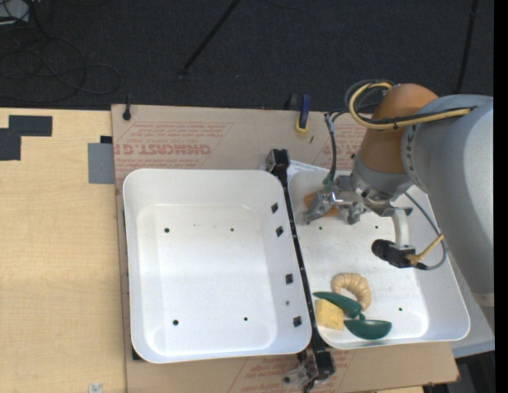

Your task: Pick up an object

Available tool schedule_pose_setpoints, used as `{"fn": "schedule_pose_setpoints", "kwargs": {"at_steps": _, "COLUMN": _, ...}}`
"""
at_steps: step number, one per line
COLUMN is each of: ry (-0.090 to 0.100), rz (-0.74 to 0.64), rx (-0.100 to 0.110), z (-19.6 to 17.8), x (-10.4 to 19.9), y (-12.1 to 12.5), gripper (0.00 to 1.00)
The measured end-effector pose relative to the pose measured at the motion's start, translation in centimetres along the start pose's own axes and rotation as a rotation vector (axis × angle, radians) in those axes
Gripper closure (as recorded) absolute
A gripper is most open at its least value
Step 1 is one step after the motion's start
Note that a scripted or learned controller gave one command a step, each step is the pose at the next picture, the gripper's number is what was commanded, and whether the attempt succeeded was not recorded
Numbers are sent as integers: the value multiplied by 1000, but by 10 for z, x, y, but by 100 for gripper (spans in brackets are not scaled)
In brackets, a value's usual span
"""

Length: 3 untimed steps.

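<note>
My gripper (333, 210) hangs over the far left part of the right bin (438, 322), close to the divider between the bins. It is open, and I see nothing between its fingers. A tan ridged object (353, 285) lies near the bin's front. Just in front of it are a dark green curved piece (342, 302), a yellow lump (328, 316) and a teal piece (369, 328), bunched together. All of these lie well in front of the gripper and apart from it.
The left bin (143, 219) stands beside the right one, with a black clamp strip (288, 244) along their shared edge. A black cable end (392, 252) hangs from the arm over the right bin. The grey arm body (467, 187) covers the bin's right side.
</note>
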State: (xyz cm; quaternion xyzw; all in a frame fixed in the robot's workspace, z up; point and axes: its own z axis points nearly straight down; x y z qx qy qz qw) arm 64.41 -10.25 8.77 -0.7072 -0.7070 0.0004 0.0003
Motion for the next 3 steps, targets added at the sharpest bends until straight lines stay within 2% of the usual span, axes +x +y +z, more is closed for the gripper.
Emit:
{"fn": "schedule_pose_setpoints", "kwargs": {"at_steps": 1, "ry": -1, "rz": 1, "rx": 0, "z": 0, "x": -28, "y": -1, "gripper": 0}}
{"fn": "schedule_pose_setpoints", "kwargs": {"at_steps": 2, "ry": 1, "rz": -2, "rx": 3, "z": 0, "x": -3, "y": -1, "gripper": 0}}
{"fn": "schedule_pose_setpoints", "kwargs": {"at_steps": 3, "ry": -1, "rz": 1, "rx": 1, "z": 0, "x": -23, "y": -1, "gripper": 0}}
